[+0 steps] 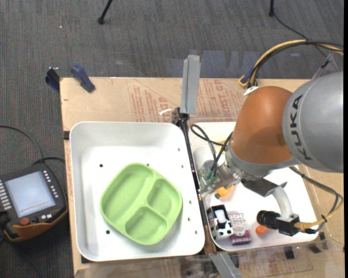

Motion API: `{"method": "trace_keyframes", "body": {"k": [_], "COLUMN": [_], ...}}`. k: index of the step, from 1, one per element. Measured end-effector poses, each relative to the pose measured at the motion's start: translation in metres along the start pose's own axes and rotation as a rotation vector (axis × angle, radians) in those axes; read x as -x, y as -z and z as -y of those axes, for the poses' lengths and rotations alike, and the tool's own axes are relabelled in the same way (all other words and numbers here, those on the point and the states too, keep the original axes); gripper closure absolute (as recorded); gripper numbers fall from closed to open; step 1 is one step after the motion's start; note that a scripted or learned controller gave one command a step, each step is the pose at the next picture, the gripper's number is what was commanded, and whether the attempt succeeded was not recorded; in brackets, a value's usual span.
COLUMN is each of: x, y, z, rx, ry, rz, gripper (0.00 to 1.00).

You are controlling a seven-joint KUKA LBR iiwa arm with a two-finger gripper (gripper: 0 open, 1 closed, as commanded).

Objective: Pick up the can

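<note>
Though its pincer's state cannot be told, grey arm over cardboard-topped bench on dark carpet.

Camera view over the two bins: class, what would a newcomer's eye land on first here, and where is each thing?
First comes the big grey arm with its orange band, reaching in from the right and hanging over the right bin. Next is the bright green divided plate, lying flat in the middle of the left bin. Small cluttered items sit low in the right bin, partly hidden by the arm.
</note>
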State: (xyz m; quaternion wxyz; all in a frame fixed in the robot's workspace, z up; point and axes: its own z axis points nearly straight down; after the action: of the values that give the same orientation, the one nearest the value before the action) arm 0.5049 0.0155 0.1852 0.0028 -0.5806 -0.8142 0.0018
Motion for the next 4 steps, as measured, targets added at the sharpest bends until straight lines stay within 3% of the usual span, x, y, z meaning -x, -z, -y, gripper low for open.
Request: {"method": "trace_keyframes", "body": {"k": [1,2,3,4], "x": [-0.049,-0.097,-0.172,-0.213], "y": [-0.001,0.044,0.04,0.058], "z": [0.015,-0.01,-0.029,-0.042], "rx": [-0.001,0.001,0.001,0.002], "ry": [0.008,0.334,0.593,1.209], "rz": [0.001,0.002,0.003,0.004], "gripper": [1.0,1.0,1.0,1.0]}}
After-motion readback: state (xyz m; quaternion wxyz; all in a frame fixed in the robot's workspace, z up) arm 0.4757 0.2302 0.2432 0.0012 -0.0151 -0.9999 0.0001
